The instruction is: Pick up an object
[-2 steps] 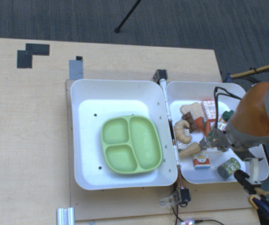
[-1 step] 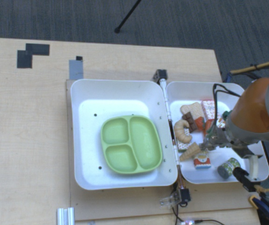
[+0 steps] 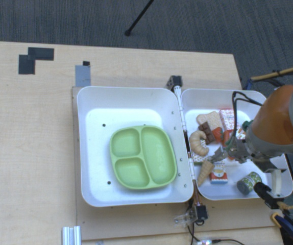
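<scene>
We found the counter (image 3: 34, 137) carrying two white bins side by side. The left bin (image 3: 93, 137) held a green divided tray (image 3: 144, 157). The right bin (image 3: 192, 108) held the loose items from which one was to be picked: a croissant (image 3: 198, 143), a cracker-like piece (image 3: 209, 120) at the far side, a brown block (image 3: 208, 131), a red-patterned carton (image 3: 227, 117), a cone (image 3: 204, 171), a small box (image 3: 218, 175) and a can (image 3: 248, 182) at the near right.

The arm (image 3: 276, 121) reached in from the right and stood over the right bin. The claw (image 3: 222, 154) sat low among the items, between the croissant and the small box. We could not tell whether it was open or closed, and we saw nothing clearly gripped in it.

In our judgement the task was at the grasp attempt, with no pick confirmed.

Risks noted:
- The items lay crowded, several touching. The claw could catch two at once, or push one aside and close on nothing.
- The cone and croissant were curved and tapered, so either could slip out under pressure.
- The claw worked near the wall dividing the bins. A nudged item could wedge against it.
- The arm hid part of the bin, so contact there could not be checked.
</scene>
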Robot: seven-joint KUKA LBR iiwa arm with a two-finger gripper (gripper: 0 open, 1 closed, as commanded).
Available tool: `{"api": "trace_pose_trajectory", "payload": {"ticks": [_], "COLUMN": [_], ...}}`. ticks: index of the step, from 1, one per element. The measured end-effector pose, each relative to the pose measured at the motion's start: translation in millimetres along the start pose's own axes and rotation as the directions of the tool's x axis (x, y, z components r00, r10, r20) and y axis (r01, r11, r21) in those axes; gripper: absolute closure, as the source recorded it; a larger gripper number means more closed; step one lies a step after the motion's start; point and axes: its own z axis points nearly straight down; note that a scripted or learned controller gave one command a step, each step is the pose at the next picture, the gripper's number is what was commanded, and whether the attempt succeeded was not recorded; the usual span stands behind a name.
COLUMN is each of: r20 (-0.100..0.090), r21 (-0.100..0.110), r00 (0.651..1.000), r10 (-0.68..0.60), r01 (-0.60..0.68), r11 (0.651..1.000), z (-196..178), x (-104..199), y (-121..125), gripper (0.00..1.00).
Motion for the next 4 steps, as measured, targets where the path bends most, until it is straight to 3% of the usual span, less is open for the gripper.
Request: {"api": "trace_pose_trajectory", "payload": {"ticks": [1, 2, 3, 4], "r20": [-0.001, -0.001, -0.002, -0.002], "r21": [-0.004, -0.003, -0.006, -0.006], "r00": [1.000, 1.000, 1.000, 1.000], "r10": [-0.003, -0.003, -0.006, -0.006], "r01": [0.003, 0.003, 0.006, 0.006], "r11": [1.000, 1.000, 1.000, 1.000], "z": [-10.8, -10.7, -21.1, -21.0], "x": [1.0, 1.1, 1.6, 1.5], "y": [2.0, 1.9, 3.5, 3.5], "gripper": [1.00, 0.00, 1.00, 0.00]}}
